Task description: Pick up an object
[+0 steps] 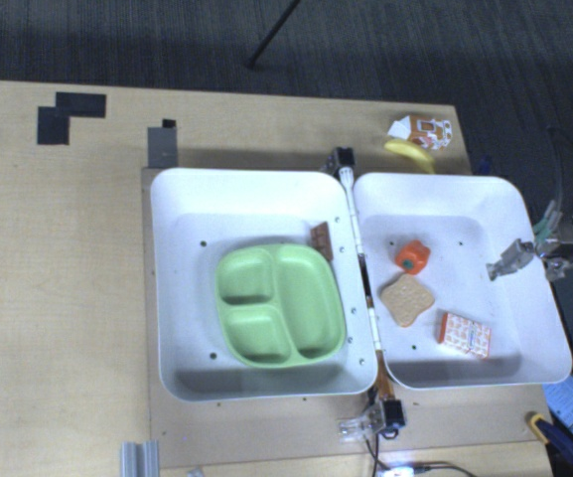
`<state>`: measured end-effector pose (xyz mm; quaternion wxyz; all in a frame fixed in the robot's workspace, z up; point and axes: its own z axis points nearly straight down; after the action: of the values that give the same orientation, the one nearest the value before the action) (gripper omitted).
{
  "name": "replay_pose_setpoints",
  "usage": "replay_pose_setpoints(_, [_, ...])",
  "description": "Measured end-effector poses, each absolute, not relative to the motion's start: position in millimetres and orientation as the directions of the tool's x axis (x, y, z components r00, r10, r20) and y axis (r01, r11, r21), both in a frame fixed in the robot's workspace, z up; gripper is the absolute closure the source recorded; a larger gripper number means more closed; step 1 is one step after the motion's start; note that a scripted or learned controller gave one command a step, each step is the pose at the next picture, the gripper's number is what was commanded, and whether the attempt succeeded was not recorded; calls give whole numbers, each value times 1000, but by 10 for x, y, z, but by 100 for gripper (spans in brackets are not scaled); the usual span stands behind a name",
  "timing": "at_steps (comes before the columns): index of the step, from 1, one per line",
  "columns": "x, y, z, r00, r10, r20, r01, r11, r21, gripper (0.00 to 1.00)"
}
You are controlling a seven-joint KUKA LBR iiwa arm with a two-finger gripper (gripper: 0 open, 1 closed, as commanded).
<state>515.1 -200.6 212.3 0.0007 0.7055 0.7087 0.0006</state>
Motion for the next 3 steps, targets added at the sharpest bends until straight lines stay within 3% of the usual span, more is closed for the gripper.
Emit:
replay_pose_setpoints(1, [5093, -1373, 945, -4, 1000, 0, 1000, 4, 5, 0])
replay_pose_setpoints(2, [5109, -1363, 1055, -6, 1000, 2, 1000, 6, 9, 100])
replay_pose_setpoints(3, [5108, -1363, 1054, -6, 1000, 2, 1000, 6, 8, 0])
